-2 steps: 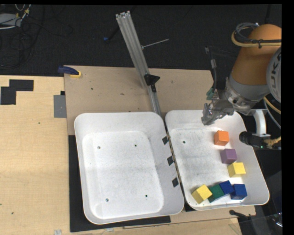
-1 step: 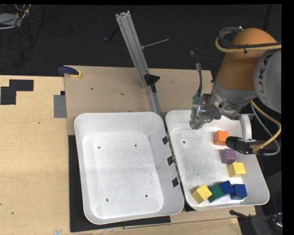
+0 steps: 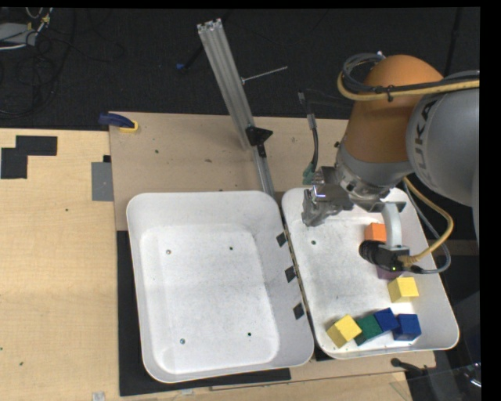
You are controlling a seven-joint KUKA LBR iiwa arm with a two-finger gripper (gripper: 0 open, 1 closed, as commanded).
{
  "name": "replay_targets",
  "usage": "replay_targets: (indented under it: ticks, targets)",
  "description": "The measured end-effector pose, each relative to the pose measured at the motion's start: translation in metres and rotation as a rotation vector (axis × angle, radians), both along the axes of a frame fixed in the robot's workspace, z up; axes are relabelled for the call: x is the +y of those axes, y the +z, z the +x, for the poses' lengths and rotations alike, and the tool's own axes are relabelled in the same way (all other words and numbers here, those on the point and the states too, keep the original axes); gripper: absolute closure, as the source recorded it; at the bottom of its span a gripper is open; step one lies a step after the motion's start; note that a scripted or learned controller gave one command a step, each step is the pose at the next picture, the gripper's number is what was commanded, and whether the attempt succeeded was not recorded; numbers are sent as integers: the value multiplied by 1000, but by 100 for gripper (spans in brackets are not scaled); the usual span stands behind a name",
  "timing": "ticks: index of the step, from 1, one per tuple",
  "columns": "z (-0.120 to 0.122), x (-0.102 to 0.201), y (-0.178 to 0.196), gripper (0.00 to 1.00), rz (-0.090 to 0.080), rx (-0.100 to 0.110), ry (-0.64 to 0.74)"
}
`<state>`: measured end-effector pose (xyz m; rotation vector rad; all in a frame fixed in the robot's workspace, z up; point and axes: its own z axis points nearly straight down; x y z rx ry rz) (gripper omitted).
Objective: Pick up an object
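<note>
White right bin (image 3: 309,270) holds the blocks: orange block (image 3: 376,232) by the arm, yellow block (image 3: 404,287) near the right rim, and a yellow (image 3: 343,330), green (image 3: 368,329), blue (image 3: 398,323) cluster along the front edge. Gripper (image 3: 315,205) sits at the bin's back-left corner, apart from all blocks; finger state cannot tell. Left bin (image 3: 149,219) beside it.

Looked like a robotics lab: plywood bench (image 3: 188,153), two white bins (image 3: 156,227), aluminium rail (image 3: 227,74), loose cables (image 3: 23,23).
</note>
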<state>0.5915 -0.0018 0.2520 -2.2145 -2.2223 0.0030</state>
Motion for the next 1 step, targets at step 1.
replay_targets:
  ticks: [1]
  targets:
    - [-4, 58, -16, 100, 0, 2, 0]
